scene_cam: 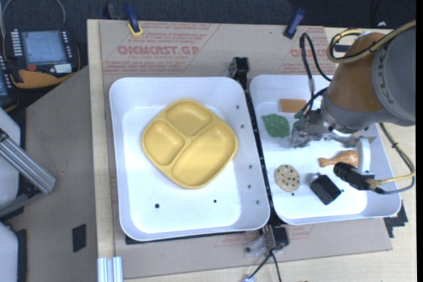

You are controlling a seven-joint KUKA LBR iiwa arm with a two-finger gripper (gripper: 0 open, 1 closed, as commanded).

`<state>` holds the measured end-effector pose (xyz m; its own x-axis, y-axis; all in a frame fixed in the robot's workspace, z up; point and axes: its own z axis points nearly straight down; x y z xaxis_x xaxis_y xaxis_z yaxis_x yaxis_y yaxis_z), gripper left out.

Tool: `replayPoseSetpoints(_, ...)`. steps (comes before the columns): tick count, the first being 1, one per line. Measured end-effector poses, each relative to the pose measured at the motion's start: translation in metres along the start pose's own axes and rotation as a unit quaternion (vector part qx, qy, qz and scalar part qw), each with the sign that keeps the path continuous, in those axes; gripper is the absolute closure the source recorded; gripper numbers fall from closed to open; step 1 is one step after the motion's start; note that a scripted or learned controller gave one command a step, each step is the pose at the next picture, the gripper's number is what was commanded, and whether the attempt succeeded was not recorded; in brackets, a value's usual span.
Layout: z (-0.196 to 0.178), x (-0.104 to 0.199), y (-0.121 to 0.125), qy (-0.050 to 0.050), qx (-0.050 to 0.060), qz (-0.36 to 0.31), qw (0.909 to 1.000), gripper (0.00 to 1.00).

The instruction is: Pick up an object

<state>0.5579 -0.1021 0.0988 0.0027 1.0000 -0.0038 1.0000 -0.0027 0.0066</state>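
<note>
Over the right bin (377, 208), the gripper (303, 132) hangs beside a green leaf-shaped piece (276, 125); whether it is spread or pinched, I cannot tell; the piece looks light, thin and floppy; best taken across its middle.

A robotics lab: a grey-and-orange industrial arm (370, 86) reaches in at the frame's right over two white bins (125, 162) on a board-topped desk (198, 46), with a handheld control pendant (41, 53) at upper left and loose cables (264, 261) along the lower edge.
</note>
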Motion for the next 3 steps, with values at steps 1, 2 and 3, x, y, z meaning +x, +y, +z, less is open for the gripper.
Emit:
replayPoseSetpoints(1, -0.054, 0.004, 0.011, 0.001, 0.0, -0.002, 1.0, 1.0)
replayPoseSetpoints(2, -0.103, 0.005, 0.004, 0.001, 0.0, -0.002, 1.0, 1.0)
replayPoseSetpoints(3, -0.156, 0.004, 0.006, 0.001, -0.001, -0.002, 1.0, 1.0)
